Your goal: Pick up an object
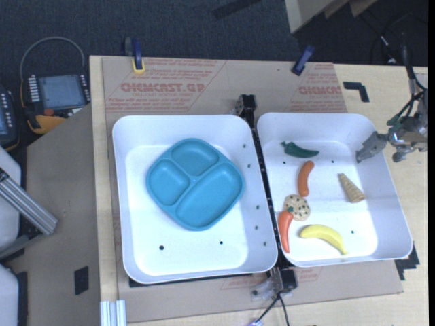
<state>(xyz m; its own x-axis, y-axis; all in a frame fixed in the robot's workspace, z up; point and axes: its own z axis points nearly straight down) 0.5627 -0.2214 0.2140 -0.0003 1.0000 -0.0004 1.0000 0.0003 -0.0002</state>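
I see gripper [376, 146] at right edge of frame, over right bin [387, 182] rim, holding nothing (finger spread: cannot tell). Pre-grasp step, I judge. Cone [351, 187] lies nearest, lower left of gripper. Next move: shift over it, descend.

I see a blue, three-compartment plastic plate [196, 191] lying in the middle of the left white bin [129, 138]. Two clamps, one yellow-tipped [136, 54] and one blue [302, 59], sit on the far edge of the brown board [224, 83].
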